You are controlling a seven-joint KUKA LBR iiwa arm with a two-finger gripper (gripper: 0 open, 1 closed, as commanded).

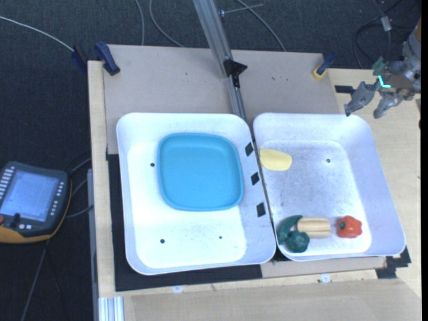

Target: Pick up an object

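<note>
Beyond the right bin's (374, 152) far-right corner, the gripper (368, 103) hovers.
Jaws spread wide, holding nothing; picking not begun.

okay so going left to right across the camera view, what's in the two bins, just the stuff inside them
Blue plate in the left bin → yellow piece at the right bin's left side → green toy → tan block → red pepper, the last three in a row along the near edge.

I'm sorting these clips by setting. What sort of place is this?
Probably a robotics lab: a workbench with two white bins, loose cables on dark carpet, and a handheld control pendant.
</note>
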